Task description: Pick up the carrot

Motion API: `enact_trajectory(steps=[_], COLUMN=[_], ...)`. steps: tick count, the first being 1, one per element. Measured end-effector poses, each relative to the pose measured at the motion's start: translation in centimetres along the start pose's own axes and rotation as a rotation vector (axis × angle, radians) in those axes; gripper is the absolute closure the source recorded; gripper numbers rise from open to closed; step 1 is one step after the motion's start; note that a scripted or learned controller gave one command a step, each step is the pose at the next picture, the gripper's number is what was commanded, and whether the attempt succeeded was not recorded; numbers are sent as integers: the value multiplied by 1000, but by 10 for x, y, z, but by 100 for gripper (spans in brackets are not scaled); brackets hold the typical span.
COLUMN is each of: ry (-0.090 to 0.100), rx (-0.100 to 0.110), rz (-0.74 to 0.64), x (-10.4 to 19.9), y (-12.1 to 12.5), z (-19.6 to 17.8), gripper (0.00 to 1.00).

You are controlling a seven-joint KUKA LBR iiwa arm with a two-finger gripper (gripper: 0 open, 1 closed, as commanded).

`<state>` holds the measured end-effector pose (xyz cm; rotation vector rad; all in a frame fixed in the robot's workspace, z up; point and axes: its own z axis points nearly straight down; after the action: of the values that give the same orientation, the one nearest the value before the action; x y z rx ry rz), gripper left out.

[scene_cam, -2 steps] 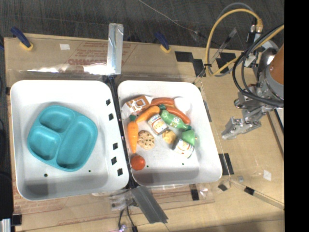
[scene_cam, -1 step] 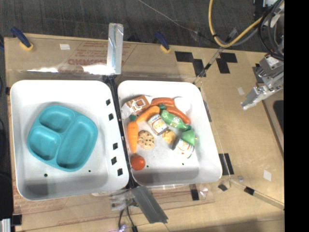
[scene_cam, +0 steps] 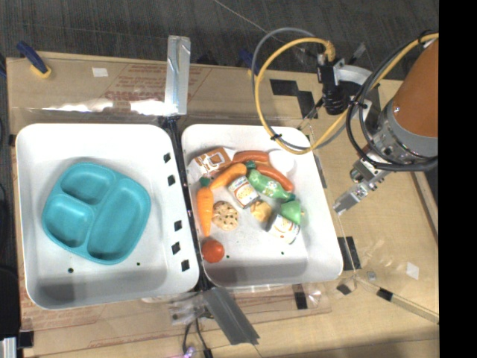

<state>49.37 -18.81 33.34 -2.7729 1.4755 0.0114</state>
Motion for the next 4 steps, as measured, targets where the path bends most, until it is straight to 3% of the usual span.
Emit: enact_trajectory(steps=[1,2,3,4], ry=[9,9,13,3], rx=[5,6,7,4], rz=[-240,-430,-518,-626], x=[28,63,56,18], y=[-34,-66,-48,12], z=[-44,-65,-130,-34], gripper=[100,100,100,100])
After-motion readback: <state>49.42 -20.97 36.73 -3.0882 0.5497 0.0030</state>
